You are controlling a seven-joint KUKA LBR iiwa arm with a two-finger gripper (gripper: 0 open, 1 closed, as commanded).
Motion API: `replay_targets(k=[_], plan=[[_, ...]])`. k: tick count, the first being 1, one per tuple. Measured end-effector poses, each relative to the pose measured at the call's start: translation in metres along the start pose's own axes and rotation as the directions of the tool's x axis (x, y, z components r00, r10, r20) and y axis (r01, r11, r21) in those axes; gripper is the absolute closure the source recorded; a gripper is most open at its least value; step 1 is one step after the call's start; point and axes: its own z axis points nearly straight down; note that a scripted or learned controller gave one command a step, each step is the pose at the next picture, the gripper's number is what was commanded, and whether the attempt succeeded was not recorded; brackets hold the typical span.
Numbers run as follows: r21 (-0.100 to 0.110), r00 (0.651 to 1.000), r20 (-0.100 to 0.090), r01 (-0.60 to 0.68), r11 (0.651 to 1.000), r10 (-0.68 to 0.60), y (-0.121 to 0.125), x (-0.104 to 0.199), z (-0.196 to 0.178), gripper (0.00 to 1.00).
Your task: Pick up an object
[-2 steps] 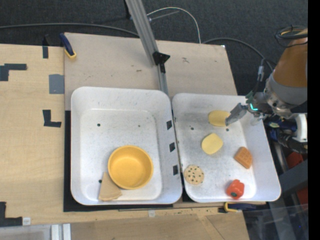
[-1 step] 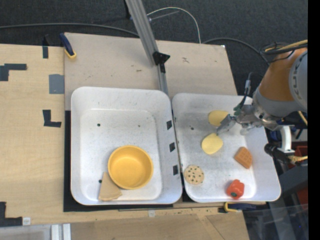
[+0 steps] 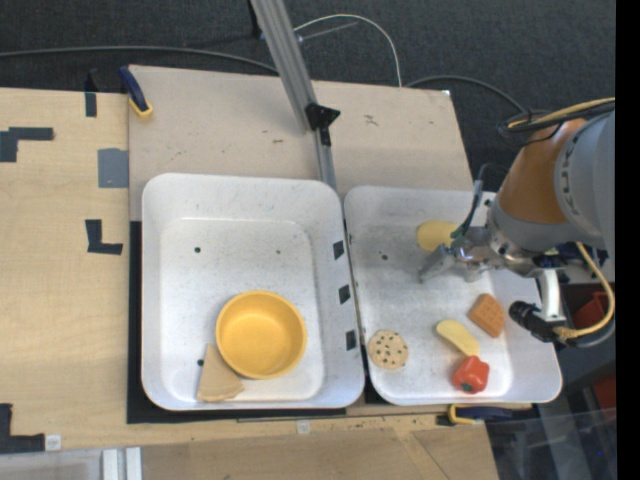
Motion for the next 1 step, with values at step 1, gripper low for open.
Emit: replay_targets(k=[1], plan=[[0.004, 1.0, -0.001, 0.002, 1.0, -0.002, -0.0008, 0.0007, -0.0101, 1.0]])
